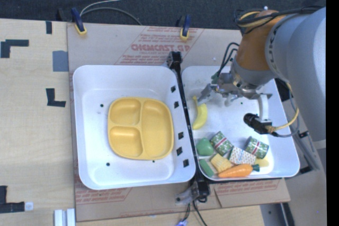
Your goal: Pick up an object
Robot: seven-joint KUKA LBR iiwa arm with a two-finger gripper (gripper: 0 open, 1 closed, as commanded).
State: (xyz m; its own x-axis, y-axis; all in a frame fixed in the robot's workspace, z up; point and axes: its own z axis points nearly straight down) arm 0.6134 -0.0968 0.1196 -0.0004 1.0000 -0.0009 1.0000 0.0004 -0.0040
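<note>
Single fixed overhead camera, slanted down on both bins [85, 114]

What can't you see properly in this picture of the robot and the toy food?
- Gripper in the camera view: the orange wrist hangs over it, so its fingers are too hidden and small to read.
- Green and red boxes: the print is too small to read.
- Carrot: it hides part of the toy under it.
- Right bin: the arm covers its far right corner.
- Banana: its top end blurs by the gripper.

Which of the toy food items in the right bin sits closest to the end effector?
The yellow banana, lying by the bin's left wall just below the end effector. The carrot, green pieces and wrapped blocks are clustered farther off at the bin's near edge.
</note>
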